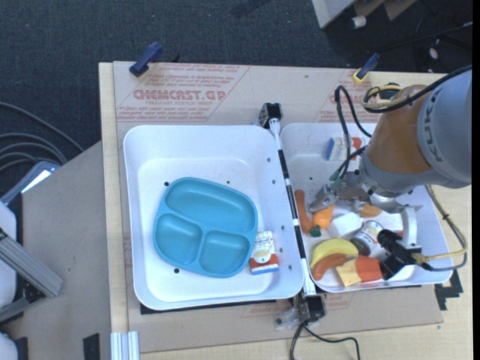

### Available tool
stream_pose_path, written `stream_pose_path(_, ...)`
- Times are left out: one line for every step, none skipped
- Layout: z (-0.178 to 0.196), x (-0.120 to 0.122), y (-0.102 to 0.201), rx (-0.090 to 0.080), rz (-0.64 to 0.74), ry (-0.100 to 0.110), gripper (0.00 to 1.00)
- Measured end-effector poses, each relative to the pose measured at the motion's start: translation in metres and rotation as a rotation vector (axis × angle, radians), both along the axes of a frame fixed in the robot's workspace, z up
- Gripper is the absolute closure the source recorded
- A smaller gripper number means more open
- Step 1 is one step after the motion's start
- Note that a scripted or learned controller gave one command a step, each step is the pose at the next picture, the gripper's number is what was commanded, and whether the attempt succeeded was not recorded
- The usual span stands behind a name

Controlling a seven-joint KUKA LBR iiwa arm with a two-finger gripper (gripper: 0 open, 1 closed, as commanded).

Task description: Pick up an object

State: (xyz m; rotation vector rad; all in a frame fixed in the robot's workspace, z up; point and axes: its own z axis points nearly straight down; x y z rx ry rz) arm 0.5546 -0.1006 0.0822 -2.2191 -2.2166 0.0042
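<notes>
Dark carpet surrounds the bench [225, 88], which carries two white bins. Left bin [150, 156]: a blue tray [204, 226] and a small packet [263, 250]. Right bin [307, 145]: the jaws [328, 199], state unclear, sit over an orange piece [322, 216] above a banana [332, 250].

Both bins [142, 223] are plain white. The divided plate [204, 225] is sky blue, the banana [330, 248] yellow, the carrot [301, 208] orange. There's a red block [369, 268] next to a pale yellow one [347, 275], plus the arm [420, 137] is grey with an orange band.
</notes>
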Motion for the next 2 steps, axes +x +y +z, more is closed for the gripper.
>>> stream_pose_path(0.009,0.001,-0.001,-0.002,-0.001,-0.002,1.0)
stream_pose_path(0.1,-0.032,0.055,-0.001,0.002,-0.002,1.0)
